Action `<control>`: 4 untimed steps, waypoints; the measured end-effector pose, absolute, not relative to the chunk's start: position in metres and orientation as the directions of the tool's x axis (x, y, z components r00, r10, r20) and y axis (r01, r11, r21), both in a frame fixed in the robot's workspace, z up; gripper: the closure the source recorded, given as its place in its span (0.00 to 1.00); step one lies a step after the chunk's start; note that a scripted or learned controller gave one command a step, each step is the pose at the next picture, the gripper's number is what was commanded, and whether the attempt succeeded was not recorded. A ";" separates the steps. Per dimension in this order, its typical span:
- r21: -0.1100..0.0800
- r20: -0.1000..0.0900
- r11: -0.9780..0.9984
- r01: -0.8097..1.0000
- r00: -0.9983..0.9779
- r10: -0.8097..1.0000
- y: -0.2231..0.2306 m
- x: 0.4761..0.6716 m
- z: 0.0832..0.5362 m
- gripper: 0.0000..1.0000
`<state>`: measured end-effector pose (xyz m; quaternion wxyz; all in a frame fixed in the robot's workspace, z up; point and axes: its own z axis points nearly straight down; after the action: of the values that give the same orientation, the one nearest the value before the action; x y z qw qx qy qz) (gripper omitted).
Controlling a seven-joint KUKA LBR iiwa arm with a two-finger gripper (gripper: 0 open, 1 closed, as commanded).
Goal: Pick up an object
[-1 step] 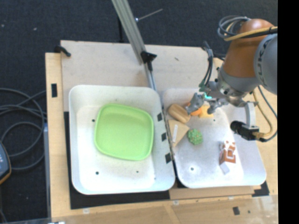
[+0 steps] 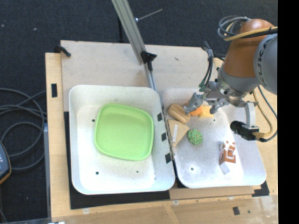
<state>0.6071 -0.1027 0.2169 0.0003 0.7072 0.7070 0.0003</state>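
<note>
Hovering gripper: the gripper (image 2: 204, 105) is hanging low over the upper part of the right bin (image 2: 247, 171), with its two metal fingers spread apart, one at left and one at right; nothing is sitting clamped between them.
Orange object: a small orange object (image 2: 204, 111) is lying on the bin floor directly under the gripper, showing in the gap between the spread fingers; its shape is partly hidden, so its kind cannot be told.
Tan object: a rounded tan piece (image 2: 177, 113), like a bread roll or cork, is lying just left of the left finger, near the bin's left wall.
Green object: a small bumpy green ball (image 2: 195, 136) is resting near the bin's middle, below the gripper and apart from it.
Wedge: a pale tan wedge (image 2: 174, 132) is leaning along the left wall, just left of the green ball.
Box: a small red-and-white box (image 2: 228, 155) is lying toward the right side, well apart from the gripper.
Count: five loose objects are sitting in the right bin, one of each kind.
Left bin: the left bin (image 2: 84, 171) is holding one light green square plate (image 2: 124, 131), lying flat in its middle.
Arm: the grey arm (image 2: 243, 55) with its orange band is reaching in from the right, with cables looping around it.
Surface: both white bins are sitting side by side on a pale wooden bench (image 2: 107, 59); a slanted metal rail (image 2: 128, 20) is crossing above it.
Room: dark carpet (image 2: 28, 17) is surrounding the bench, with black cables (image 2: 18, 111) trailing at left.
</note>
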 end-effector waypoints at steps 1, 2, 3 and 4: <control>-0.003 0.000 -0.001 1.000 0.001 1.000 -0.097 0.607 0.173 0.00; -0.004 0.000 -0.001 1.000 0.001 1.000 -0.098 0.600 0.113 0.00; 0.005 0.000 0.000 1.000 0.000 1.000 -0.099 0.601 0.103 0.00; 0.009 -0.001 -0.003 1.000 0.003 1.000 -0.100 0.602 0.115 1.00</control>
<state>0.6021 -0.0997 0.1148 0.0033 0.7080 0.7062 0.0028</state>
